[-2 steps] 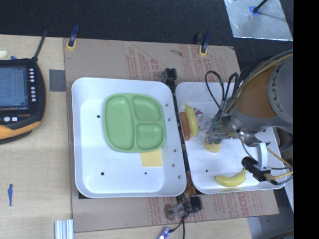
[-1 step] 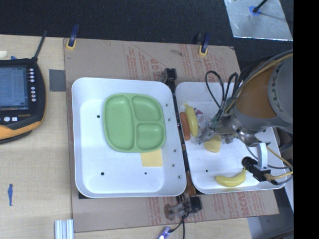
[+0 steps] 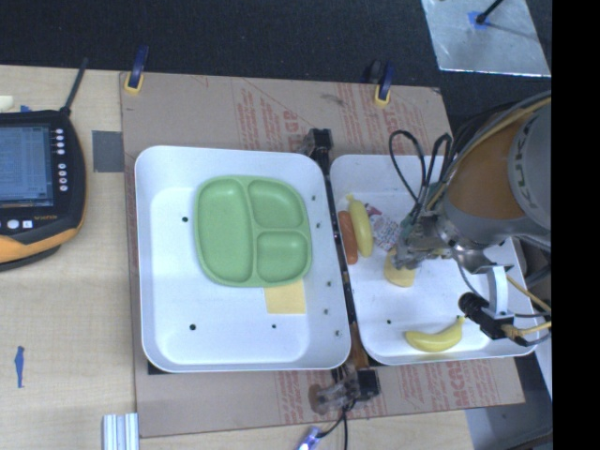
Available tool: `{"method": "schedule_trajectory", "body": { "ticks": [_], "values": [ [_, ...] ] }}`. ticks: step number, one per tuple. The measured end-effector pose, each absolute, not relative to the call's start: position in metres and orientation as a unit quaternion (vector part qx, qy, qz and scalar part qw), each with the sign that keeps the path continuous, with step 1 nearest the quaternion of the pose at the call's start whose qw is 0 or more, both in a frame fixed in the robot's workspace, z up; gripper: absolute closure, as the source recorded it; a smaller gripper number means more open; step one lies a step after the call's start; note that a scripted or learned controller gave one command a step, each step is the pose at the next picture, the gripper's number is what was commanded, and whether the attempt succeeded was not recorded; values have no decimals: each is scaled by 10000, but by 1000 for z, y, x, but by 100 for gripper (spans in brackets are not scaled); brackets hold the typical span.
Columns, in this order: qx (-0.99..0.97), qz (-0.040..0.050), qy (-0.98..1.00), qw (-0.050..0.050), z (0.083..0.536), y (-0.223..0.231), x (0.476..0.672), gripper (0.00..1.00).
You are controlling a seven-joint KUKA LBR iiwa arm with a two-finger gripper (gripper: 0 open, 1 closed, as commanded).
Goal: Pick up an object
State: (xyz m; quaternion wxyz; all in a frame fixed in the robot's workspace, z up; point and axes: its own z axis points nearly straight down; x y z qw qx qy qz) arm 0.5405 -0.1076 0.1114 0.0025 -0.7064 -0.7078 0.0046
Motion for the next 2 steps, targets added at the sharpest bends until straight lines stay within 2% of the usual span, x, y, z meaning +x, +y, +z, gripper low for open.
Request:
{"method": "schedule_trajectory", "body": {
  "ticks": [1, 2],
  "values": [
    [-7060, 49, -7081, 24, 111, -108, 540, 0],
    [-7066, 22, -7076, 20, 91, -110, 544, 0]
  ]
}}
